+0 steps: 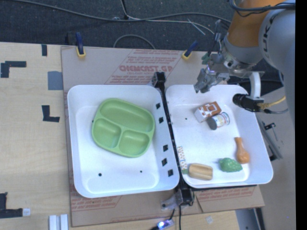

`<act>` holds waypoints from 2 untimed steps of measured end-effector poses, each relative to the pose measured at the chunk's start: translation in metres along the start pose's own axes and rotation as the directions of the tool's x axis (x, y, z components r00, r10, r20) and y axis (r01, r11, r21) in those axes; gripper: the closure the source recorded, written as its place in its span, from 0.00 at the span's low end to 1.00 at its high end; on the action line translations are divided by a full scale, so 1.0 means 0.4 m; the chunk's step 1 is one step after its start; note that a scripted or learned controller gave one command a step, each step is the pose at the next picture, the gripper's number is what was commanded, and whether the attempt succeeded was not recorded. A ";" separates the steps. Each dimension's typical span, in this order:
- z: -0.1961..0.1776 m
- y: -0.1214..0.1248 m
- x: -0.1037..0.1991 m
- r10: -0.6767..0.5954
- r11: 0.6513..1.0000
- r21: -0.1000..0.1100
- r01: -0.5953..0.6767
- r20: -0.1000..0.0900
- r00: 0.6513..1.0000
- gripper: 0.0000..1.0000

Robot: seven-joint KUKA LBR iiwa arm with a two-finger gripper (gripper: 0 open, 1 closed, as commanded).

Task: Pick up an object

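Observation:
My gripper [203,84] hangs over the far edge of the right bin [191,138], above and a little left of a small brown and white carton [207,111]. Nothing shows between its fingers. A small can [218,121] with a dark lid lies against the carton. An orange gourd-shaped toy [241,150] rests near the bin's right wall. A green leafy toy [230,165] and a tan bread roll [200,171] lie along the near edge.
The left bin [81,166] holds a green divided plate [123,127]. A row of black clips [164,123] runs along the seam between the bins. Cables cross the dark floor behind the bench.

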State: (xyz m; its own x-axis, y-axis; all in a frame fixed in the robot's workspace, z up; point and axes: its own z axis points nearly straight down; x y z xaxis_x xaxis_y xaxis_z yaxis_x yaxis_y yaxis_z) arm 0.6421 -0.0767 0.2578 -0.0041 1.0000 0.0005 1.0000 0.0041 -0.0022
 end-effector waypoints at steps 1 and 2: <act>-0.001 -0.030 0.130 -0.001 1.000 0.000 0.001 0.000 1.000 1.00; 0.000 -0.080 0.244 -0.001 1.000 0.001 0.001 0.000 1.000 1.00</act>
State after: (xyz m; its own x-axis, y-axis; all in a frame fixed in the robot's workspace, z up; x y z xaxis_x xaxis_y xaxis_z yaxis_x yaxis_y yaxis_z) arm 0.6095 0.0207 0.2581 -0.0047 1.0000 0.0005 1.0000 0.0047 -0.0030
